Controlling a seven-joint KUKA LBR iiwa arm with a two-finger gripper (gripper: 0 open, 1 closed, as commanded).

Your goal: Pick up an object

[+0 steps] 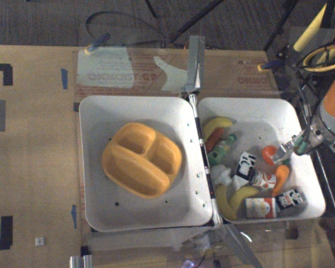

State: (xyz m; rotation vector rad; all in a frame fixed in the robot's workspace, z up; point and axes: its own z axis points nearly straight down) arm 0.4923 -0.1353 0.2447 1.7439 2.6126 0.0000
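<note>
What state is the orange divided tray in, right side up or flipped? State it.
Right side up. The orange tray lies in the left bin with its three hollows facing upward, nothing in them.

The arm (330, 113) shows as a fat rounded body, pale grey and blurred, with a broad orange band across it near the picture's edge. Below the band the casing narrows to a darker grey wrist. The hand (287, 151) is small and metallic, silver-grey with dark joints, and carries a greenish-teal patch on its body. Its fingers (283, 149) are thin, pale and slightly shiny; finer detail such as screws or markings is too blurred to tell.
</note>
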